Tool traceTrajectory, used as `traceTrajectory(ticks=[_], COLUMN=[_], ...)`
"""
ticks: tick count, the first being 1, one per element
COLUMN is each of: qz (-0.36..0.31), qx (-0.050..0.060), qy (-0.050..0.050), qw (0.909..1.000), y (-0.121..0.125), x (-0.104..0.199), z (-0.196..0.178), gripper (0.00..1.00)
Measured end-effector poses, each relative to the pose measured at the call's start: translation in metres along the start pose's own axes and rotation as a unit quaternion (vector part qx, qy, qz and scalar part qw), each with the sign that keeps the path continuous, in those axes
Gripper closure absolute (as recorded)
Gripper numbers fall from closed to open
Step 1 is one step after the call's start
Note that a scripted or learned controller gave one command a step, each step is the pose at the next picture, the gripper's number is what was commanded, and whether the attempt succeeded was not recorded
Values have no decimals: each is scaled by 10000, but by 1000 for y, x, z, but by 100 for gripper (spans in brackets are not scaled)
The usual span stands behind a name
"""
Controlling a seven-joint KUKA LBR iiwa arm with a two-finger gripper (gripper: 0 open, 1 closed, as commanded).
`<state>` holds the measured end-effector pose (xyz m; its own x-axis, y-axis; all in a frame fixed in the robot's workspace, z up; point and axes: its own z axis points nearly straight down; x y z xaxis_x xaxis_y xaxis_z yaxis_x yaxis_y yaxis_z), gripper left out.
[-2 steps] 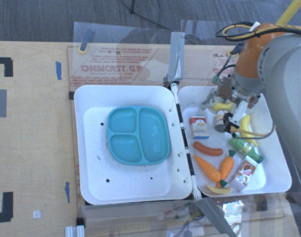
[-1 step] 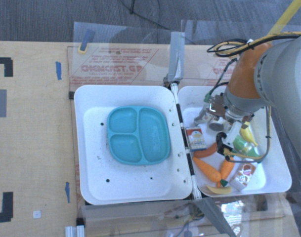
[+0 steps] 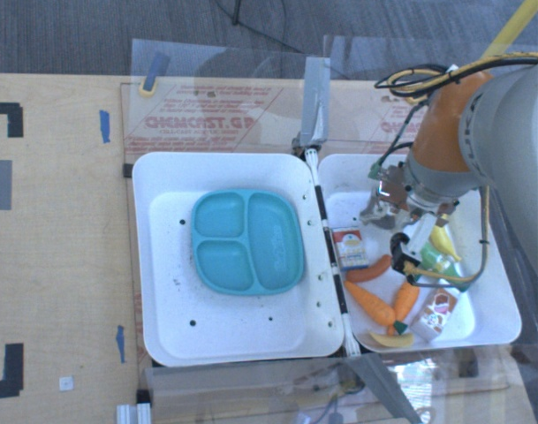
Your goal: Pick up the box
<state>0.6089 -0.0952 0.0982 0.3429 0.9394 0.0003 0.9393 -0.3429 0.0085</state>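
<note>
Box [image 3: 350, 247] lies in the right-hand bin [image 3: 503, 323], close to its left wall, with a red sausage [image 3: 371, 269] and carrots [image 3: 371, 300] just below it. I see the end effector [image 3: 381, 208] near the box; I cannot tell how wide it is.

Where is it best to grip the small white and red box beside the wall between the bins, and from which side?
Probably from straight above, gripping the small white and red cardboard box across its two short ends. It lies flat, and one long side sits close to the right white bin's wall, leaving little room there. Mind the red sausage by its near corner.
</note>
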Motion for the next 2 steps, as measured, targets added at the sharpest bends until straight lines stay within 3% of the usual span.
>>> traceTrajectory(ticks=[1, 2], qz=[3, 1013], qx=[-1, 58], qy=[0, -21], qw=[10000, 9948], y=[0, 52], x=[0, 8], z=[0, 12], gripper=[0, 0])
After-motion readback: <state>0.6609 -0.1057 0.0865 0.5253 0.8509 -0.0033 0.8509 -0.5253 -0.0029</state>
